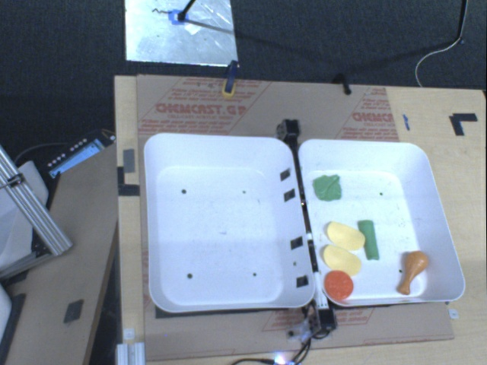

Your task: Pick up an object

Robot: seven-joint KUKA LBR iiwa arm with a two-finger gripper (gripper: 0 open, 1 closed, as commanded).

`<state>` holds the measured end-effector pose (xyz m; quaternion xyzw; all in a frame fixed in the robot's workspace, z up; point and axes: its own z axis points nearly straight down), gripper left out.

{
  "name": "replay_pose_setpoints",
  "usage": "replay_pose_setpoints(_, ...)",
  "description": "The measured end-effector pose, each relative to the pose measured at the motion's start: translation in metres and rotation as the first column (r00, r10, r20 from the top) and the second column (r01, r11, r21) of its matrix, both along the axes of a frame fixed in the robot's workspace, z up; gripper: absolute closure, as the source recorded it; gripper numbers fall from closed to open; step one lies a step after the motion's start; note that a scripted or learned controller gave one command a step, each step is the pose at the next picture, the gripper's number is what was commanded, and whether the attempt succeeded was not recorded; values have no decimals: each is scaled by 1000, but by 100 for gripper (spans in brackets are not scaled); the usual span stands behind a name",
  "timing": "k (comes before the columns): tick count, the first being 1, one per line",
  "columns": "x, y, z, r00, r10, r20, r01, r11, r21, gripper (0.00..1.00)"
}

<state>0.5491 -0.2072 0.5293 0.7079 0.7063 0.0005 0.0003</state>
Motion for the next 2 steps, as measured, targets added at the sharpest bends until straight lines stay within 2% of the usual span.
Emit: replay_pose_setpoints(2, -64, 7, 6, 1000, 3, 2, -3, 1000, -1, 100)
